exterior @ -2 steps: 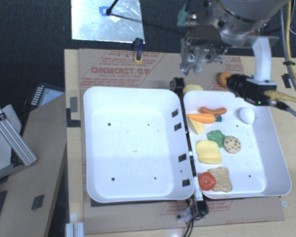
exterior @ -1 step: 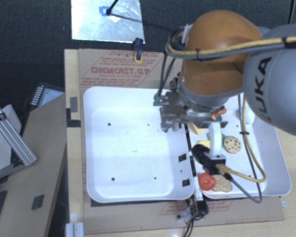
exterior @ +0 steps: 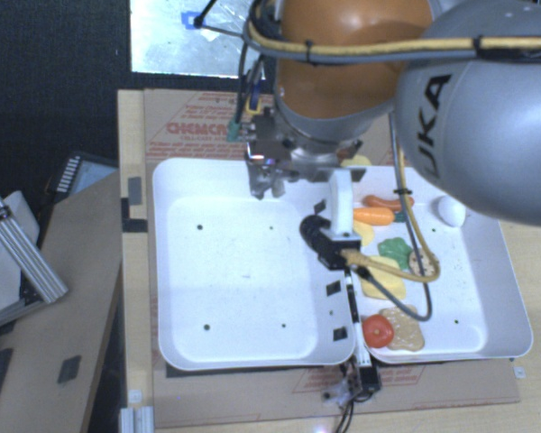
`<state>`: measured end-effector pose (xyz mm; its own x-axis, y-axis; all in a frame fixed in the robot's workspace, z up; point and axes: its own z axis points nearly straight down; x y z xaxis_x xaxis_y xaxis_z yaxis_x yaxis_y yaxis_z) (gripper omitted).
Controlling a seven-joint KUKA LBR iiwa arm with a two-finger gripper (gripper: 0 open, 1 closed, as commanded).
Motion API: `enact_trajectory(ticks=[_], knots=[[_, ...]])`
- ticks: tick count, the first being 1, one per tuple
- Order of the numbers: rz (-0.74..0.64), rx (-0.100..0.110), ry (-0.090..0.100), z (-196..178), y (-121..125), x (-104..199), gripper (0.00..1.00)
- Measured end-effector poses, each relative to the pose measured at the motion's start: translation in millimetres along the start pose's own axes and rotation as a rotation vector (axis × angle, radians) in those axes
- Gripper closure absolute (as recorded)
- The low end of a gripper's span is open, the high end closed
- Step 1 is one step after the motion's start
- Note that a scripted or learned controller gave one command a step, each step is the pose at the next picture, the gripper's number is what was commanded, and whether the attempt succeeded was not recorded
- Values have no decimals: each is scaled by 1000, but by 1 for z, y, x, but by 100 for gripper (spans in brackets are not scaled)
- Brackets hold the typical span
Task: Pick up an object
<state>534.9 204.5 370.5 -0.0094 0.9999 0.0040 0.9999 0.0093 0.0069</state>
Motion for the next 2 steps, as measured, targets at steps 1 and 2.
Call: enact_trajectory(ticks=[1,2], knots=[[6,4,-1,-9,-1,-4,100],[5,2,0,-20,0,-4,100]])
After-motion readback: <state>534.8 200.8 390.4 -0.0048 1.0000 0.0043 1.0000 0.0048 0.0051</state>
